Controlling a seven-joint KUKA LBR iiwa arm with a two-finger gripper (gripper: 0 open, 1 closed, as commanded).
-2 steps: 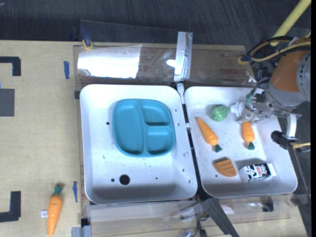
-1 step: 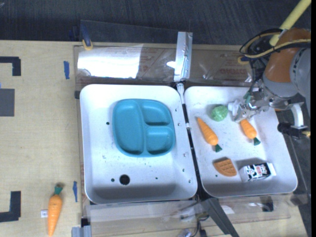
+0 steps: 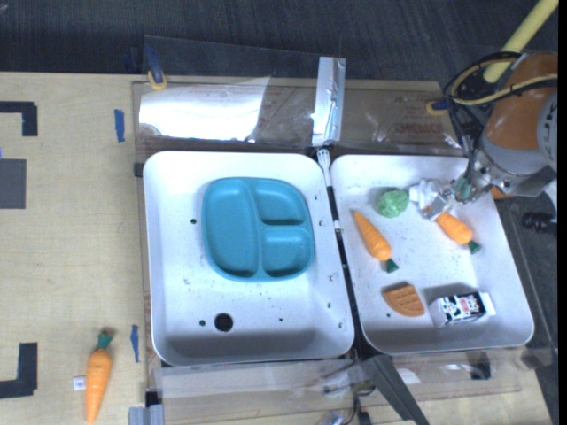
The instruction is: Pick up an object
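On the wooden worktop (image 3: 62, 264) two white bins sit side by side. The left bin (image 3: 168, 317) holds a blue divided tray (image 3: 259, 228) near its middle, lying flat, with a small dark disc (image 3: 223, 322) at about 7 o'clock from the tray, close to the bin's near wall.

The right bin (image 3: 514, 326) holds several toy foods. A green lump (image 3: 391, 203) lies toward the bin's far side. At 7 o'clock from it, just beside, a carrot (image 3: 373, 237) lies on a slant, its green stub pointing to 5 o'clock. A second, shorter carrot (image 3: 457, 229) lies at 3 o'clock from the first, well apart from it, stub also toward 5 o'clock. An orange bread slice (image 3: 406, 299) lies toward the near wall, and just beside it at 3 o'clock sits a small black-and-white carton (image 3: 461, 307) on its side.

The arm (image 3: 518, 127) comes in from 2 o'clock over the right bin's far right corner. Its tool (image 3: 436, 199) sits low between the green lump and the short carrot, at about 10 o'clock from that carrot and close to it. Whether the tool is wide or narrow I cannot tell; nothing is seen gripped in it.

Outside the bins, a third carrot (image 3: 97, 374) lies on the worktop at 8 o'clock from the left bin.
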